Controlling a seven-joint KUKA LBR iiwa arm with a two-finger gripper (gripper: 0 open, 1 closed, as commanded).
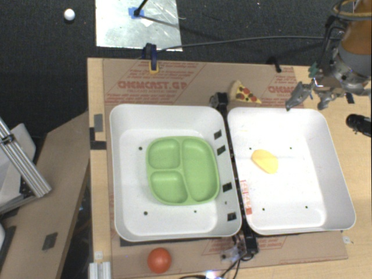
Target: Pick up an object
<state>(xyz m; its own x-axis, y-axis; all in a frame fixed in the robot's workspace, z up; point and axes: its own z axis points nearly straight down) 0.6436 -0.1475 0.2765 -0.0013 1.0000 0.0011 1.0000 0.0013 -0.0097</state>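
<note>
Camera view
Bench: a tan board (192,77) printed with red lettering lies under both bins, on a pale wooden top that shows at the right edge and lower left of the frame.
Floor: dark speckled ground fills the upper part of the frame, crossed by a thin grey cable.
Left bin (125,156): white and shallow, at centre left; it holds a green divided tray (182,170) with three compartments, lying flat in the middle.
Right bin (314,190): white and shallow, touching the left bin along a black hinged seam; a yellow piece (265,160) lies on its floor, left of centre, apart from every wall.
Pizza slice (244,92): a small toy wedge on the board just above the bins, near where they meet.
Red ball (159,260): on the board below the left bin, at the lower edge of the frame.
Foil sheet (125,28): a shiny square on the dark floor at upper centre, with a blue clip and a thin rod on it.
White ball (70,14): small, on the dark floor at upper left.
Metal rail (20,161): a slanted aluminium bar at the left edge.
Arm: enters at upper right, orange band visible at the top corner.
Gripper (309,96): above the upper right rim of the right bin, fingers spread apart with nothing between them, well away from the yellow piece.
</note>
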